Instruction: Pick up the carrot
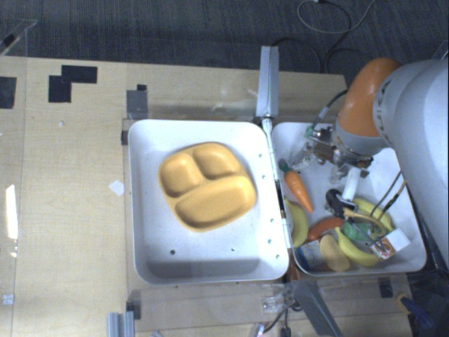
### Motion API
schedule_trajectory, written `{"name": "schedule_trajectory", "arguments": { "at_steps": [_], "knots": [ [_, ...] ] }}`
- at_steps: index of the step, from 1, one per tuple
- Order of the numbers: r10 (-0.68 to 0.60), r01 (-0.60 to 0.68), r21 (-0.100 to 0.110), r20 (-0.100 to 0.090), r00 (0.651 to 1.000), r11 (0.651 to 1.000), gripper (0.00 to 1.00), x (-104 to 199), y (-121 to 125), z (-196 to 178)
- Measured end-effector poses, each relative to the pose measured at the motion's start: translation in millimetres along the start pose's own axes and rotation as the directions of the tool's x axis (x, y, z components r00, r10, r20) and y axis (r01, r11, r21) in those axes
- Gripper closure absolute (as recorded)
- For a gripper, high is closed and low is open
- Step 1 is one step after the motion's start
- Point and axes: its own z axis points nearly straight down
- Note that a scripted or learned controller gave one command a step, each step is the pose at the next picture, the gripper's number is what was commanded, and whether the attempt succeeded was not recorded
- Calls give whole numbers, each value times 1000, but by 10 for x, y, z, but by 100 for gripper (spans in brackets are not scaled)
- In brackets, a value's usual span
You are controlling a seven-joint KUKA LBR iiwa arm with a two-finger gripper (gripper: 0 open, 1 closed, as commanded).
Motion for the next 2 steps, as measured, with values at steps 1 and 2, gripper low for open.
{"name": "schedule_trajectory", "arguments": {
  "at_steps": [1, 2],
  "knots": [
    [100, -100, 11, 9, 995, 995, 0, 170, 70, -850],
    [223, -223, 13, 10, 975, 975, 0, 1255, -115, -831]
  ]
}}
